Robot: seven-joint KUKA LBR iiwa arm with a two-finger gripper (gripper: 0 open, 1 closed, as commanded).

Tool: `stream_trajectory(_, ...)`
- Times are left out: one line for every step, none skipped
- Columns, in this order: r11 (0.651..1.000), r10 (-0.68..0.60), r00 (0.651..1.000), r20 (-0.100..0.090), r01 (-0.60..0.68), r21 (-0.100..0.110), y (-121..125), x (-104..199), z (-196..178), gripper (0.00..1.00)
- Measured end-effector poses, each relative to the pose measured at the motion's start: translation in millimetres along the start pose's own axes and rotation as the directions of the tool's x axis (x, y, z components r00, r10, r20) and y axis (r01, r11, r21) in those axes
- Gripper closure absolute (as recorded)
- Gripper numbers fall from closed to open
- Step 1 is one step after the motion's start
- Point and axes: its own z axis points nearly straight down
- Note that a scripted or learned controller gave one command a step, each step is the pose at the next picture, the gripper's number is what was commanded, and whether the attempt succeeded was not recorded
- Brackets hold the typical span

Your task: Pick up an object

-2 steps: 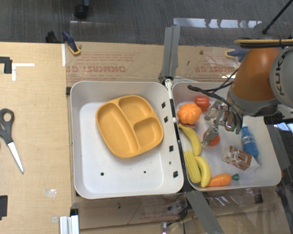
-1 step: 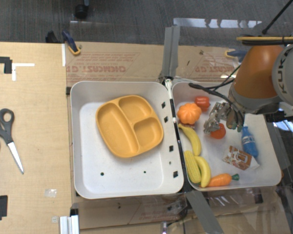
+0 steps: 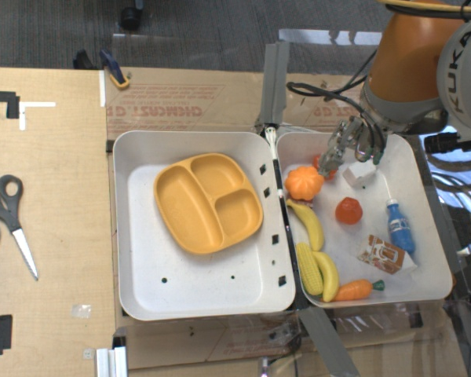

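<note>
The gripper [image 3: 339,157] is down inside the right bin [image 3: 424,210] now, up at its far end, and this reads as the reach step: closing in on a target, nothing lifted yet. Take the orange fruit [image 3: 304,182] as the landmark. The fingers hang just right of it and a touch beyond, tips low over the bin floor, and nothing can be seen clamped between them. Whether they stand apart or together, I cannot tell; the metal blurs together at this slant. A sliver of red [image 3: 320,166] peeks out just under the fingertips, right beside the orange fruit, too hidden to name. A small white block [image 3: 359,177] sits right of the orange fruit, just past the fingers. The red tomato [image 3: 348,210] lies right and nearer the camera, the yellow banana [image 3: 308,222] directly nearer, and the corn cob [image 3: 310,268], carrot [image 3: 355,290], snack packet [image 3: 383,254] and blue-capped tube [image 3: 399,228] are well away towards the near end. The likeliest pick, by my judgement, is the orange fruit or that red scrap; the next move calls for settling squarely around one of them and closing before any lift. Over in the left bin [image 3: 133,234], the divided orange plate [image 3: 209,201] sits well left of the fruit.
</note>
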Motion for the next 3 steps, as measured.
stream_trajectory(1.0,-0.015,1.0,-0.001,0.015,0.0,82.7,21.1,-32.0,1.0)
stream_trajectory(0.958,-0.287,0.958,0.0,0.287,0.0,22.7,22.0,-136.4,1.0)
stream_trajectory(0.921,-0.39,0.921,0.001,0.39,0.001,-46.7,-21.5,-188.7,1.0)
